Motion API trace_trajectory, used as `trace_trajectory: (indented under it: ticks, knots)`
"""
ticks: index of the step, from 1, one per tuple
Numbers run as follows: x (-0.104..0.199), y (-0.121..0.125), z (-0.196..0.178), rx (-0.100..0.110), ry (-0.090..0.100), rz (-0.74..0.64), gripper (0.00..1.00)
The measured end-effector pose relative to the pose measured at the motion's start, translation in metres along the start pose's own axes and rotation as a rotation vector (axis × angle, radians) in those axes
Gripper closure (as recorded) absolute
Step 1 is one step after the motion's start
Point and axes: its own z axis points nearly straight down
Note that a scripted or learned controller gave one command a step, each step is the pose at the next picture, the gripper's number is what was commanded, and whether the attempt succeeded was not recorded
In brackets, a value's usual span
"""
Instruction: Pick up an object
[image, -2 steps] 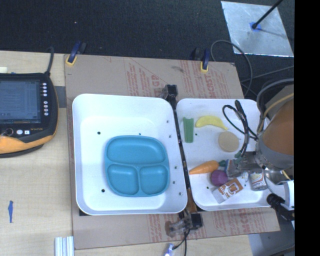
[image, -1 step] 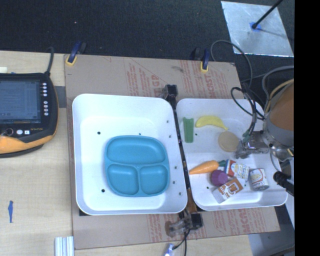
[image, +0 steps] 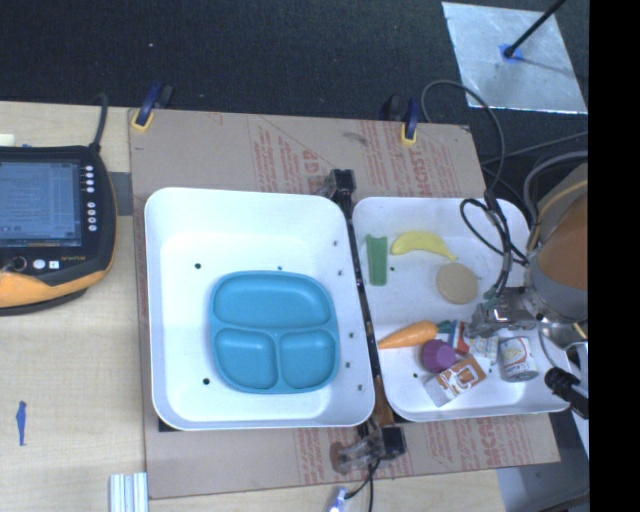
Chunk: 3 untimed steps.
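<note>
The gripper (image: 492, 322) is seen low over the right bin (image: 400, 400), beside a small can (image: 516, 357); whether its fingers are wide or narrow cannot be told. A carrot (image: 408, 336), purple piece (image: 437, 354), banana (image: 422, 243) and green block (image: 376, 260) lie in that bin. A blue divided tray (image: 272, 330) sits in the left bin (image: 180, 300).

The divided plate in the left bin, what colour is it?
Light blue. The divided plate shows plainly in the camera view, lying in the left white bin.

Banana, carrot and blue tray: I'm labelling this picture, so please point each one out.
banana (image: 422, 243), camera view, middle of its curved body
carrot (image: 408, 336), camera view, middle of the orange body
blue tray (image: 272, 296), camera view, floor of its large upper compartment
</note>
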Motion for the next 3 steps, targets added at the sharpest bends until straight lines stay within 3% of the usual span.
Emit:
trace_trajectory:
  ticks: [1,2,3]
  knots:
    - [0.036,-0.032,-0.017,0.005,0.001,-0.001,1.00]
    - [-0.024,-0.032,-0.032,0.004,0.001,0.004,1.00]
    - [-0.024,0.005,-0.076,0.003,0.001,0.002,1.00]
